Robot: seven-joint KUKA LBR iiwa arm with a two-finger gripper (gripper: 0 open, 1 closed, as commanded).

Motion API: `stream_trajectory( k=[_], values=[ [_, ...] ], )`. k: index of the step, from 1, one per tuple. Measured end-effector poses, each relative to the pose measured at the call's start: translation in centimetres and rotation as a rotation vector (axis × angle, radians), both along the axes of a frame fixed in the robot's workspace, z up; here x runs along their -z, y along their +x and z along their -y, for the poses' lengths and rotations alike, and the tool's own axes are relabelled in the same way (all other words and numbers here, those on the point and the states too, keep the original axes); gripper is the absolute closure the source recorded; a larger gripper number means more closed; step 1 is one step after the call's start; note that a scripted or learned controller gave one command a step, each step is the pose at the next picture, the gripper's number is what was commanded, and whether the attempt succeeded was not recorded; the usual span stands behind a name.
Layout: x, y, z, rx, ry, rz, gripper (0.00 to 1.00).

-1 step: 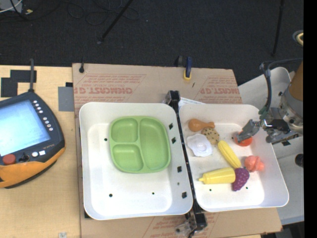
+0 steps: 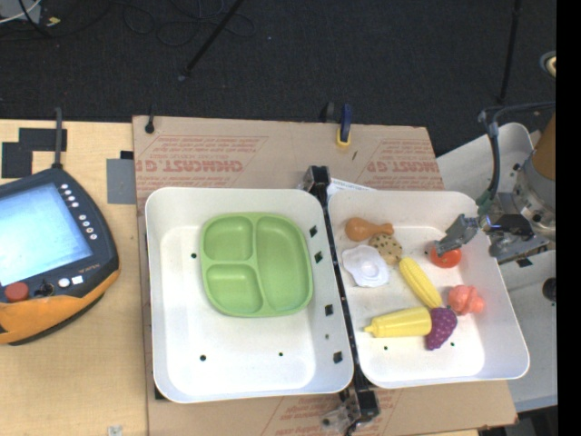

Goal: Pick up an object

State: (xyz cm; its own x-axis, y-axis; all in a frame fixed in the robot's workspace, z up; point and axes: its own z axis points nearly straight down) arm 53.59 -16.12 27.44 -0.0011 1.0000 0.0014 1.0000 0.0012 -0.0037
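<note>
We see the grey two-finger gripper [image 2: 451, 242] reaching in from the right, low over the right shallow white bin [image 2: 495, 357], its tip right at a small red-orange round toy [image 2: 445, 258] near that bin's upper right. We cannot tell whether it is spread or closed, nor whether it grips the toy; it looks aimed at this piece because it lies apart from the others, with room around it.

The remaining toys crowd the middle of the same bin: a brown plastic drumstick [image 2: 367, 229], a speckled tan cookie [image 2: 387, 247], a white fried egg [image 2: 365, 267], a yellow corn cob [image 2: 420, 282], a yellow bottle-shaped piece [image 2: 399, 322] touching a purple grape cluster [image 2: 441, 327], and a pink lumpy toy [image 2: 464, 299].

The left white bin [image 2: 172, 334] carries a green divided plastic plate [image 2: 255, 264], lying flat. A tablet-like controller with an orange rim [image 2: 50, 252] rests on the surface, well apart.
</note>
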Motion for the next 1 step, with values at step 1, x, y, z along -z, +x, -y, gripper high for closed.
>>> stream_trajectory(
  k=[1],
  values=[
    [4.54,0.25,0.3,-0.001,0.001,-0.005,0.0]
  ],
)
